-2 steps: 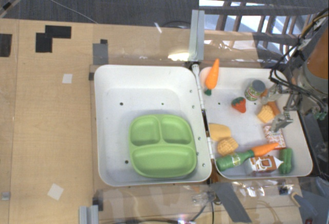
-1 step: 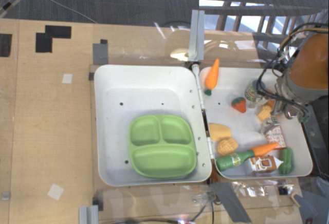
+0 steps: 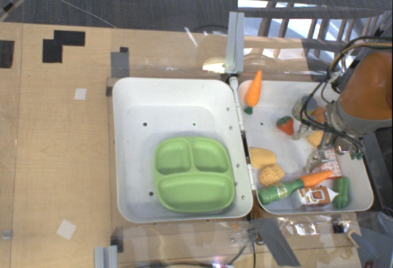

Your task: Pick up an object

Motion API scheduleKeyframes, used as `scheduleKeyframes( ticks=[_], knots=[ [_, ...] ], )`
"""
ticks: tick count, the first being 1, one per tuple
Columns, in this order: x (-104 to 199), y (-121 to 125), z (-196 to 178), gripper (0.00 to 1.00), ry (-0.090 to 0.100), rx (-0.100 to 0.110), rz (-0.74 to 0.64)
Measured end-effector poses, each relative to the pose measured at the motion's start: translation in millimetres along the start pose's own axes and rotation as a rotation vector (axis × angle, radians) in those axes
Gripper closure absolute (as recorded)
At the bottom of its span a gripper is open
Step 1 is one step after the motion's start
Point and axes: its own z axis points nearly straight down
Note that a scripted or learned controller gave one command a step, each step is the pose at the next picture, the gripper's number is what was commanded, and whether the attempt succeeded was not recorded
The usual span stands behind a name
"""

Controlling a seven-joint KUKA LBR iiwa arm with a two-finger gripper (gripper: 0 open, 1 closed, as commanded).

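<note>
Gripper [image 3: 320,159] low in right bin [image 3: 270,137], just above small carrot [image 3: 318,179] and bottle [image 3: 281,191]; finger state cannot be told. Green tray [image 3: 193,173] in left bin [image 3: 141,113].

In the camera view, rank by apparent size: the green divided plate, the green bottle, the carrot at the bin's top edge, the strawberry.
1. Green divided plate, clearly largest.
2. Green bottle.
3. Carrot, somewhat shorter than the bottle.
4. Strawberry, smallest.

We count two white bins [image 3: 132,137], one green divided plate [image 3: 194,174], two carrots [image 3: 253,90], one green bottle [image 3: 280,192], one small carton [image 3: 315,198].
</note>
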Motion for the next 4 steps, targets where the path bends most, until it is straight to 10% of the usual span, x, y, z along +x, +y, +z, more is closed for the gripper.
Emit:
scheduleKeyframes(
  ticks=[1,2,3,4],
  knots=[
    [18.8,43.4,-2.7,0.0,-0.012,0.002,0.055],
    [-78.9,60.1,1.6,0.0,0.002,-0.004,0.051],
    [1.9,62.1,-1.0,0.0,0.001,-0.002,0.107],
    [-69.0,75.1,1.1,0.0,-0.001,-0.003,0.1]
  ],
)
